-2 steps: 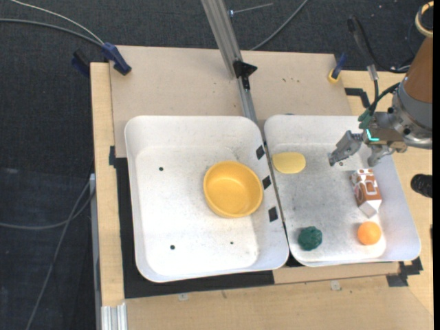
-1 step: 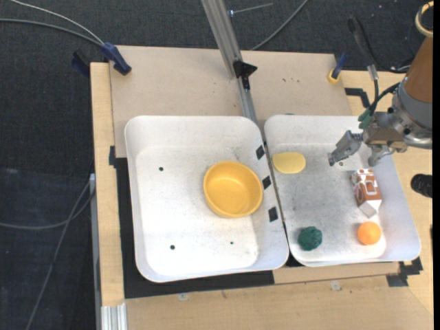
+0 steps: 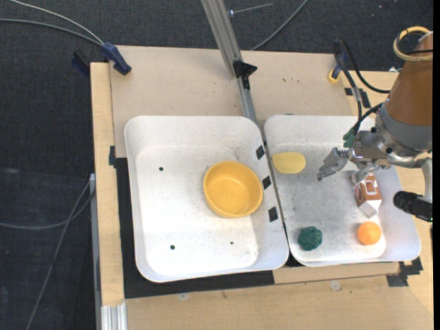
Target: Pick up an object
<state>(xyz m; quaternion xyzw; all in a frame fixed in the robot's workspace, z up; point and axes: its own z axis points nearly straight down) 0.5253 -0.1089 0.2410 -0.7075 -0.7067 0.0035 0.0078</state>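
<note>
Wooden counter [image 3: 179, 81] carries two white bins; left bin [image 3: 158, 253] has a yellow bowl [image 3: 232, 188]. Right bin [image 3: 344, 253]: gripper [image 3: 347, 162] spread, grasping nothing, yellow lump [image 3: 289, 162] at its 9 o'clock, carton [image 3: 368, 191], orange ball [image 3: 369, 234], green ball [image 3: 309, 238] toward 5-7 o'clock.

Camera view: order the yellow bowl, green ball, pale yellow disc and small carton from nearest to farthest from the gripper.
From the gripper, over the right bin:
1. Small carton, just below it, right bin.
2. Pale yellow disc, to its left, near the bin's top-left corner.
3. Green ball, lower left, near the bin's front edge.
4. Yellow bowl, left bin.
</note>
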